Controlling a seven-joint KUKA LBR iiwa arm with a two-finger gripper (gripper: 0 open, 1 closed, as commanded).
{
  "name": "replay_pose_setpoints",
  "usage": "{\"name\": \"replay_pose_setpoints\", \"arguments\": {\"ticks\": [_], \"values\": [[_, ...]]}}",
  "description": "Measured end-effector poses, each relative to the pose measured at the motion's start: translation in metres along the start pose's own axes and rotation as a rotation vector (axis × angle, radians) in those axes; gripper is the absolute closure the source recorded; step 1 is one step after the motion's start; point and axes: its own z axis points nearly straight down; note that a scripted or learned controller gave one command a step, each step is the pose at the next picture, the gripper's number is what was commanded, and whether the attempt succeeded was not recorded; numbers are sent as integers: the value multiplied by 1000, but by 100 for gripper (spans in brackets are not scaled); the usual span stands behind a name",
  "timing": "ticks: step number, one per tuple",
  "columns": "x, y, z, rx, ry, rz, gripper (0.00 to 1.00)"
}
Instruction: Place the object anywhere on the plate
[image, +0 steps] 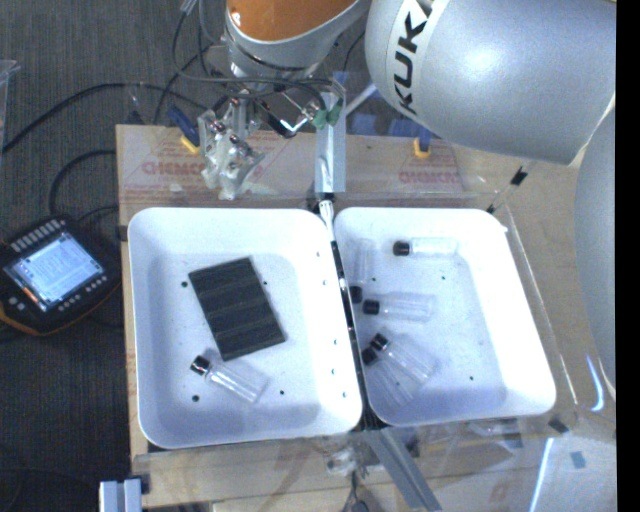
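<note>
Vial (228, 378) beside plate (237, 307), cap up-left, axis diagonal — gripper (226, 160) state unclear

"KUK" in dark letters on the grey arm (480, 70); faint reddish "CHEMO" print on the bench board (165, 170).

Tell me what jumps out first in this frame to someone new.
The grey KUKA arm looms across the top right, its gripper hanging above the bench behind the left bin. In that bin a black ridged plate lies flat, with a clear black-capped vial just below it. Several more vials lie scattered in the right bin.
</note>
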Motion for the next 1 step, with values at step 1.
{"name": "replay_pose_setpoints", "arguments": {"ticks": [1], "values": [[4,-1,108,-2,-1,-75,100]]}}
